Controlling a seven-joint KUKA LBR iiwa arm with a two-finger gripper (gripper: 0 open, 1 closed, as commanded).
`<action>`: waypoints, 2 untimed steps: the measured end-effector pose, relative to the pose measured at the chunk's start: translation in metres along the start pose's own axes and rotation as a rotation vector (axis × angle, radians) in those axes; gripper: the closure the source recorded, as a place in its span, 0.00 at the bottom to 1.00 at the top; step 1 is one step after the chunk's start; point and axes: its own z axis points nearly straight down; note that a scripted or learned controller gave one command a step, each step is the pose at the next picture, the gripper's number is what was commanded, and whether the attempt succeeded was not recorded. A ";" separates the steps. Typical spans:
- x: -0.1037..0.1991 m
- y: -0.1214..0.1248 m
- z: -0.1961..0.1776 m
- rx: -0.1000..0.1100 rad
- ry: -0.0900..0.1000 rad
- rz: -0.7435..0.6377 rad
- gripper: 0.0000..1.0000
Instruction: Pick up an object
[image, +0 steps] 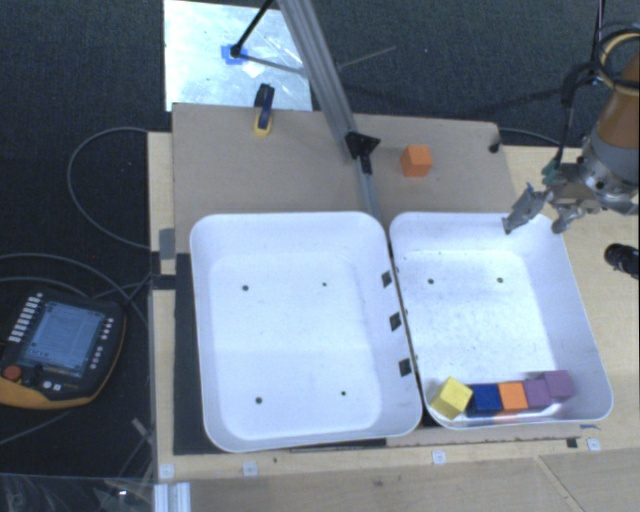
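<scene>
the gripper (541, 212) hangs over the far right corner of the right bin (470, 245), its two fingers spread apart with nothing between them. the blocks it could take sit well away from it, lined up along the near wall of that same bin: a yellow block (451, 397) turned at an angle at the left end, then a blue block (486, 399), an orange block (513, 396) and a purple block (552, 386), each touching the next. one more orange cube (417, 160) lies on the brown board behind the bins, outside both.

these look like small, stiff, light cubes, most likely foam or wood, with flat faces that should not slip much or break under a squeeze. the trouble is the packing: the row leaves no gap for a finger between neighbours, and the wall crowds them from the near side. the yellow block seems the best pick, since its left side is free and its turned corners stand clear; the fingers would need to rotate to meet two opposite flat faces.
</scene>
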 end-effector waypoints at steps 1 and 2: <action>-0.009 -0.026 0.032 0.003 0.001 0.008 0.00; 0.008 -0.051 0.046 0.003 0.002 0.007 0.00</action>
